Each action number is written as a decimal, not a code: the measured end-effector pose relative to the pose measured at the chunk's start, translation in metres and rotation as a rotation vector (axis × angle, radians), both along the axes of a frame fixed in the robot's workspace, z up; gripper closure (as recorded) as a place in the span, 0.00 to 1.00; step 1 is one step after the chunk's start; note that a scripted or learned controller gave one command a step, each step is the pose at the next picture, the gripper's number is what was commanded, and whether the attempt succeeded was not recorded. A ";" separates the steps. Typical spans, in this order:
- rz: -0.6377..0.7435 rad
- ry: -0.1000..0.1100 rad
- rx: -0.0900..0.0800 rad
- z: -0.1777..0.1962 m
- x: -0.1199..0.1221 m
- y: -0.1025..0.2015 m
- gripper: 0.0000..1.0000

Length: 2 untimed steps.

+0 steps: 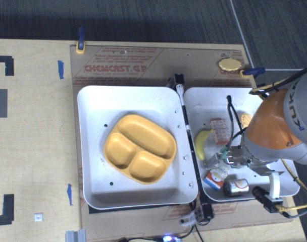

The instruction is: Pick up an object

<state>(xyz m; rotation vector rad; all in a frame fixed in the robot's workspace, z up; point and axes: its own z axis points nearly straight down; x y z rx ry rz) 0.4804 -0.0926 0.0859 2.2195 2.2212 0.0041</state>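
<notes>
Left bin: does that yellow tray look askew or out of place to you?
Yes. The yellow three-compartment tray lies rotated, corners not square with the left bin walls. In the right bin a can lies on its side amid clutter. Nothing looks spilled.

right bin (pixel 194 101) crowded by arm (pixel 274 127), banana (pixel 201 144), can (pixel 237 186), left bin (pixel 93 135) rim open around yellow tray (pixel 139 147)

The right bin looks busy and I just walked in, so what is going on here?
The grey and orange arm reaches in over the right bin, its wrist low above a jumble there: a yellow banana-like piece, a small can and a few packets. Nothing is visibly lifted yet. The left bin holds a yellow three-compartment tray, untouched.
</notes>
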 end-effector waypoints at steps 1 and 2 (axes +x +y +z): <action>-0.001 0.000 -0.001 0.000 0.000 0.000 0.00; 0.000 -0.001 0.000 0.000 0.000 -0.005 0.00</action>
